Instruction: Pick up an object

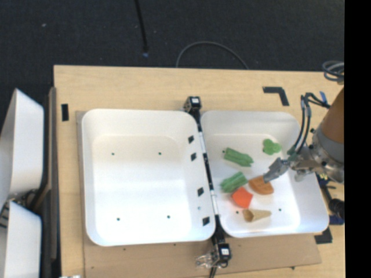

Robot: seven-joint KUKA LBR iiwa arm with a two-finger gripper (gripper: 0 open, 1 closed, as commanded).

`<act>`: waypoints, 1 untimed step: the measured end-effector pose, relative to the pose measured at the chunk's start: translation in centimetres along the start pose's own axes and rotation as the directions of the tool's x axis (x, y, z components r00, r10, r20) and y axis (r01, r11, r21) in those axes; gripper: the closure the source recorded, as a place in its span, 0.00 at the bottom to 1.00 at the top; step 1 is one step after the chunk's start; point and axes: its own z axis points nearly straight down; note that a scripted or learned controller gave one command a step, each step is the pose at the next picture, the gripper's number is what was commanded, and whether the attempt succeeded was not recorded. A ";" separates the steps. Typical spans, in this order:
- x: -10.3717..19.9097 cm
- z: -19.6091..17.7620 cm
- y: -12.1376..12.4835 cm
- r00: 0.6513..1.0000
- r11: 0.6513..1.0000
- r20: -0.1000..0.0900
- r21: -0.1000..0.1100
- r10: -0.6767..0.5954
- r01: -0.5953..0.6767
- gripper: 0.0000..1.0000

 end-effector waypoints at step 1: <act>2.7 10.8 0.3 1.000 1.000 0.004 -0.014 0.003 -0.003 0.00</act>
